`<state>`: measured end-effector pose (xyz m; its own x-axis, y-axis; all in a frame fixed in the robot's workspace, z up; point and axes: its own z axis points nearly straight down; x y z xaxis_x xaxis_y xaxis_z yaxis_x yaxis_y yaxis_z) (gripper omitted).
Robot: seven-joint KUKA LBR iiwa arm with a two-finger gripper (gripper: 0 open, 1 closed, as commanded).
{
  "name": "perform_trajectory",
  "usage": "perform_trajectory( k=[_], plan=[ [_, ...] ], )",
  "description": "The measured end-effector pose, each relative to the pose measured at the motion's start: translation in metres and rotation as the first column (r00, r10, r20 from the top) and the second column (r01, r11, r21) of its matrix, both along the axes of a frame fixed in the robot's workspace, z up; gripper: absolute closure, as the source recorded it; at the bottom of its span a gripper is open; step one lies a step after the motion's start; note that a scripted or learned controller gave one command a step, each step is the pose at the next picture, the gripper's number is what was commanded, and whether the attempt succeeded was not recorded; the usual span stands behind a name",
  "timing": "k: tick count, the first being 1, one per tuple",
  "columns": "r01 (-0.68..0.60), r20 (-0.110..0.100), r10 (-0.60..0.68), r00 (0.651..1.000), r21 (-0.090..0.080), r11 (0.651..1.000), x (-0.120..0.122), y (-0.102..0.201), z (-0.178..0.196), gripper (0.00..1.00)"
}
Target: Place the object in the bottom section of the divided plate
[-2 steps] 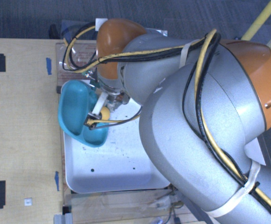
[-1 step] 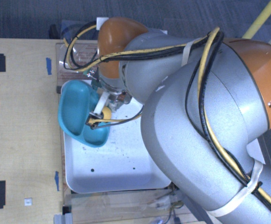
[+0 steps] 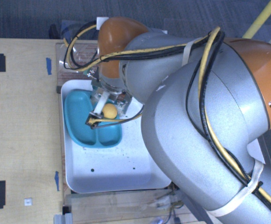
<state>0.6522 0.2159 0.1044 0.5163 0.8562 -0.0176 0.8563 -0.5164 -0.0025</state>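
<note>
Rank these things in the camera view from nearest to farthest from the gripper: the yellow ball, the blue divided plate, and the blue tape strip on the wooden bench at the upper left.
1. yellow ball, right beside the gripper
2. blue divided plate, just under it and to its left, in the white bin
3. blue tape strip, far off at upper left on the wooden bench

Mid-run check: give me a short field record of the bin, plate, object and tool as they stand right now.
bin: shallow white bin, partly covered by the arm
plate: blue divided plate, lying in the bin's upper left part
object: small yellow ball, right at the tool's tip, over the plate's right side
tool: down over the plate; grip on the ball cannot be judged
section: which section the ball is over cannot be told
bench: light wood surface left of the bin
</note>
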Motion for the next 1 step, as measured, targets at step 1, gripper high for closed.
perform_trajectory(
  k=[1],
  plan=[
    [0.001,-0.003,-0.001,1.0,-0.012,1.0,0.0001,-0.0057,0.0053,1.0]
  ],
)
